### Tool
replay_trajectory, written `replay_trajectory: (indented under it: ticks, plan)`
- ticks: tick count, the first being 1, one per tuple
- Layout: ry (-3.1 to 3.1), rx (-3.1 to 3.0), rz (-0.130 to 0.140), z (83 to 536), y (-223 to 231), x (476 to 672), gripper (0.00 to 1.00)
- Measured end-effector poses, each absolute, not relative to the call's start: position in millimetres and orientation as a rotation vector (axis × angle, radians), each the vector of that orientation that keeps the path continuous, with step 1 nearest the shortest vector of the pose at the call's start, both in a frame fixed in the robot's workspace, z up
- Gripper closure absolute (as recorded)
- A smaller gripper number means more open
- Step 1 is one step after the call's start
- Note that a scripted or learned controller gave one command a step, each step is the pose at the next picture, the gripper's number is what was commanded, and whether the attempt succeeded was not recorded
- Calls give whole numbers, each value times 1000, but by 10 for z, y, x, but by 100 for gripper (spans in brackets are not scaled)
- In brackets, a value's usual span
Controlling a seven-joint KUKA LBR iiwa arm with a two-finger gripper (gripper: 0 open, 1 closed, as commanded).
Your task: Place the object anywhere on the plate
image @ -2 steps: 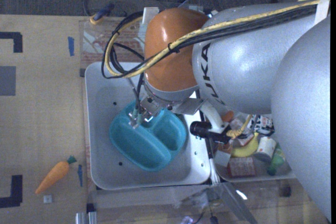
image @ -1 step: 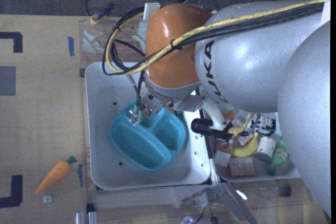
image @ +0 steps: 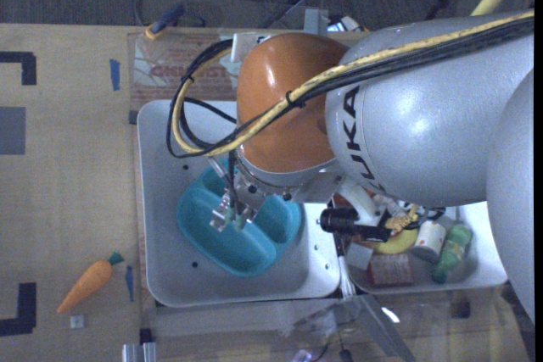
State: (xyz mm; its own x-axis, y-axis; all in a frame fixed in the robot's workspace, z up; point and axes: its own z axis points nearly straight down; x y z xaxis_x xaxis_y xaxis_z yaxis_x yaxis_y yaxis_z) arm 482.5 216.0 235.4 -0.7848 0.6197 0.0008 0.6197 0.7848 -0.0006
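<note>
A teal plate (image: 208, 235) with a divider lies in the left white bin (image: 157, 174), towards its front. My gripper (image: 232, 216) hangs over the plate's middle, pointing down at it, close to or touching its surface. The big grey arm with its orange band (image: 280, 110) covers the back of the plate and most of the bin's right half. Whether anything sits in the gripper is too small to tell.
The right bin (image: 488, 275) holds a banana (image: 397, 242), a white pot (image: 430, 240), a green bottle (image: 452, 252) and a reddish box (image: 390, 270). A toy carrot (image: 85, 285) lies on the bench left of the bins. Black and yellow cables (image: 182, 119) loop over the left bin.
</note>
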Motion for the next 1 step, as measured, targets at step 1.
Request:
replay_trajectory:
  ticks: [1]
  plan:
    - [-3082,-603,-1,2070,2229,4791,100]
